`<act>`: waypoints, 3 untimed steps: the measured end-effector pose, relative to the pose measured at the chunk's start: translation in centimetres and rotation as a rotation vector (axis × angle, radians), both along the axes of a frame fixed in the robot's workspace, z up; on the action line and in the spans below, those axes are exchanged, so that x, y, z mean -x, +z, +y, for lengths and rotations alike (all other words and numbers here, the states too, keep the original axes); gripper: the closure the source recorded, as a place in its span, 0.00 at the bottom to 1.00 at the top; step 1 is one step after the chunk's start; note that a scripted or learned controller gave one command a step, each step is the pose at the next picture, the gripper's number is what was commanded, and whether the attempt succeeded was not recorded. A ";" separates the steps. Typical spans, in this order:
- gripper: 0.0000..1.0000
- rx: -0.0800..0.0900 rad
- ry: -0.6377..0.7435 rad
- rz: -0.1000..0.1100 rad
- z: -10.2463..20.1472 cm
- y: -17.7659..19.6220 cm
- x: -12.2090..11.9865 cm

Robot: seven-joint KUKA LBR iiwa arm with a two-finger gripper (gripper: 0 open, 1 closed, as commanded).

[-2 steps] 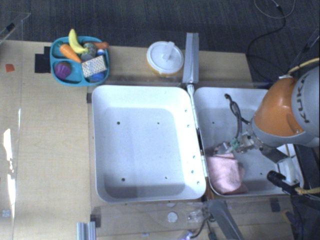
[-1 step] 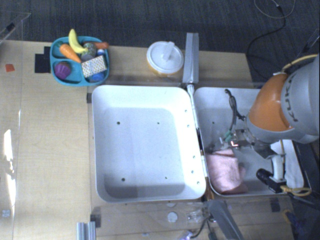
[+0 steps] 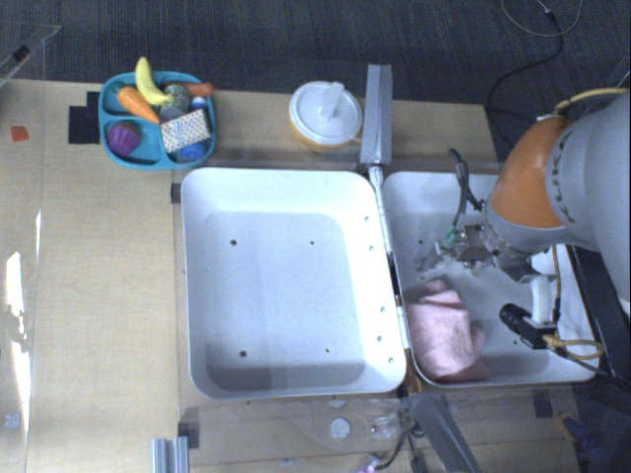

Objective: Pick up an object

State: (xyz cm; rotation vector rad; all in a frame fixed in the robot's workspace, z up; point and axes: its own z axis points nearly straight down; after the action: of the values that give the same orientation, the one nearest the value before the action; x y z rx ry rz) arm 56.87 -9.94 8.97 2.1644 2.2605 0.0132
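Right bin (image 3: 424, 200) holds pink cloth (image 3: 442, 335) against its near-left corner.

Grey arm (image 3: 582, 180) reaching from right, orange-banded wrist bent, hand (image 3: 444, 256) lowered

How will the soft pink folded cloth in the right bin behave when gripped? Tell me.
The soft pink folded cloth looks rumpled and thick, so it is probably floppy and would sag or unfold when lifted. It likely weighs little. Lying flat against the right white bin floor, it seems unlikely to roll.
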 end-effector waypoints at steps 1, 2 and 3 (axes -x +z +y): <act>0.00 0.002 0.091 0.004 -5.9 13.8 -1.9; 0.00 0.002 0.220 0.006 -4.5 0.9 1.2; 0.00 0.002 0.187 0.006 -9.7 0.2 -0.6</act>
State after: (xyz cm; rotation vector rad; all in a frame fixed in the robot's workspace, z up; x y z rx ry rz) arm 57.44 -19.66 9.14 1.9464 2.4558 0.0063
